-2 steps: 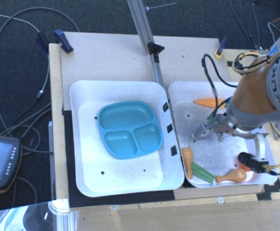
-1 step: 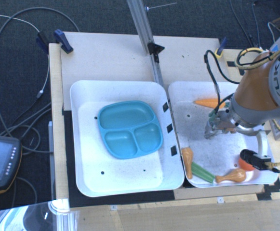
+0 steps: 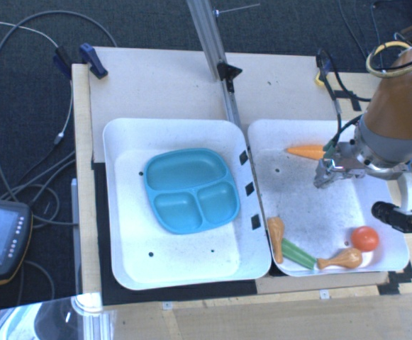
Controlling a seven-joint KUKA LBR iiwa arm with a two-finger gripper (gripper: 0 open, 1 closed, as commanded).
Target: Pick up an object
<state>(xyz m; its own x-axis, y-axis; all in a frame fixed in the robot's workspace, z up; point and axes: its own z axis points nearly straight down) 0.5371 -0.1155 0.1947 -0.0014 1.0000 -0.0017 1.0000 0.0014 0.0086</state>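
Carrot (image 3: 305,151) lies just left of the jaws (image 3: 324,178).

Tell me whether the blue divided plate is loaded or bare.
Bare. The blue divided plate lies flat in the left bin, and all three of its compartments show plain blue with nothing in them.

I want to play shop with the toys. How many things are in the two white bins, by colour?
Blue: 1, the divided plate
Orange: 1, the carrot
Red: 1, the tomato
Green: 1, the green stick with a tan tip
Tan: 1, the drumstick
Total: 5
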